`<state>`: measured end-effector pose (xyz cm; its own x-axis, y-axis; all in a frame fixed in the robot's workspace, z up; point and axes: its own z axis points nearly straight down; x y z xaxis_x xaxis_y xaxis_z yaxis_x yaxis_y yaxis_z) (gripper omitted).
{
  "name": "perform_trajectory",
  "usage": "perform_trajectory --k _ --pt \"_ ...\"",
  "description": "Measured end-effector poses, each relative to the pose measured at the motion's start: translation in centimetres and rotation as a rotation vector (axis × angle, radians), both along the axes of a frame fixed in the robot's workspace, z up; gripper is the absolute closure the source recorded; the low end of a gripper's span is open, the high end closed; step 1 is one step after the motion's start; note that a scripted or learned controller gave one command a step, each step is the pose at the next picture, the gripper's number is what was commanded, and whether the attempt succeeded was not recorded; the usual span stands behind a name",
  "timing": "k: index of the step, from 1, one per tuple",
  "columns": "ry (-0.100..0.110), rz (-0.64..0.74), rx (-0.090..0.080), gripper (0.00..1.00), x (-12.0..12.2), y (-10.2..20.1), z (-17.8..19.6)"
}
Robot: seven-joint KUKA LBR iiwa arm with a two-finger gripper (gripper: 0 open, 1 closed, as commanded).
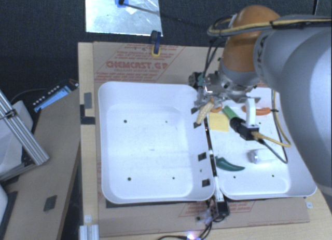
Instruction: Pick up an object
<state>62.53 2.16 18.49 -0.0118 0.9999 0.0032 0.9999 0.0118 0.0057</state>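
end effector [207, 104] hanging over right white bin [270, 182] by its left wall; finger state: cannot tell | candidates: flat yellow square piece [219, 123] just below end effector, dark green curved pepper-like object [228, 164] nearer front | advice: centring over the yellow piece, descending straight, avoiding the wall.

A yellow square sponge [219, 123] lies near the right white bin's [270, 184] left edge, a dark green curved pepper-shaped toy [228, 164] before it.

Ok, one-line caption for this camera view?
Arm's pincer low at the right bin's inner edge, near a yellow block and green pepper.
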Motion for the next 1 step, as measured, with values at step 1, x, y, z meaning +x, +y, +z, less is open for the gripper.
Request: perform_trajectory --k 1 --pt "0.0 -0.002 0.0 1.0 -3.45 4.29 5.59"
